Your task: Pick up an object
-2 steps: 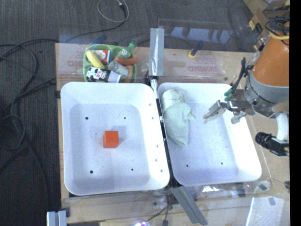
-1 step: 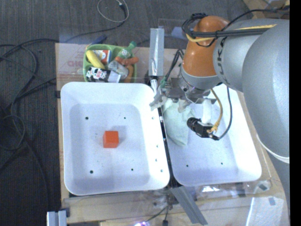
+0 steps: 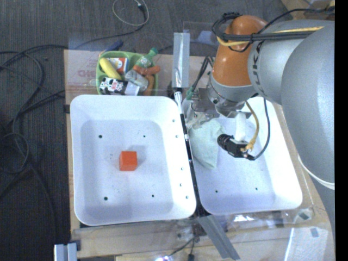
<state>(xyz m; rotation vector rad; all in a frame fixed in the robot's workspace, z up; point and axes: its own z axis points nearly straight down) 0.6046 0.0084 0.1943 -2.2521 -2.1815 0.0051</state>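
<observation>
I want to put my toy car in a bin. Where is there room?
The left bin has lots of bare floor all around the orange cube. The right bin is free along its near edge. Its far left part is crowded by the arm and a pale cloth. The green basket behind is full.

A green basket [image 3: 103, 69] of small toys sits behind the 2 white bins [image 3: 87, 118], cables [image 3: 130, 4] trailing on the floor.
</observation>
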